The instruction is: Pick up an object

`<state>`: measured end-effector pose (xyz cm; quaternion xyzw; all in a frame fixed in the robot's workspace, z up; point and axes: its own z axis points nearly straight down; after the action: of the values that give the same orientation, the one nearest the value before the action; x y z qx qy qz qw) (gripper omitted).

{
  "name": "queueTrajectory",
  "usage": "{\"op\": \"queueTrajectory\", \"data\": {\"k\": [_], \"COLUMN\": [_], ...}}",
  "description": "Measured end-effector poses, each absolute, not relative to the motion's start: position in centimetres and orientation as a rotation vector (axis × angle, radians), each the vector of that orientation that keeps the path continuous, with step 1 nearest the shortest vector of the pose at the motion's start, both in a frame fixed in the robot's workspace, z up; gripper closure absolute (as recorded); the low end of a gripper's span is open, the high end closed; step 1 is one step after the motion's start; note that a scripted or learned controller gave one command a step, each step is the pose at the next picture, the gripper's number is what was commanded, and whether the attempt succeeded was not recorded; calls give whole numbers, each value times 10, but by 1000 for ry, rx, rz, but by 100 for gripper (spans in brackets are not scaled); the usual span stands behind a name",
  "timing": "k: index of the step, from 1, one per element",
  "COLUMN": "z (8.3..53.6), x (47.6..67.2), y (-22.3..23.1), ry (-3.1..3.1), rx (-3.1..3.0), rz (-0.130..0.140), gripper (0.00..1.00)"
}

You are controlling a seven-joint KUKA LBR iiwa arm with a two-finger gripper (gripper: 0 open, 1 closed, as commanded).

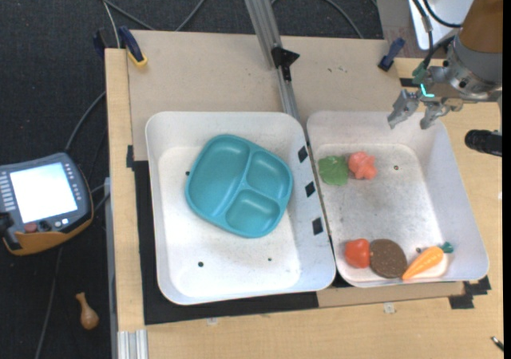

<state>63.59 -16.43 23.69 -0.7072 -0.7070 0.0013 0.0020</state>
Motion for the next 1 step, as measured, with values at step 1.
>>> {"op": "queueTrajectory", "data": {"k": [1], "z": [239], "x": [637], "y": [-164], "ry": [-2222], "rx": [-2220], "rz": [0], "gripper": [0]}}
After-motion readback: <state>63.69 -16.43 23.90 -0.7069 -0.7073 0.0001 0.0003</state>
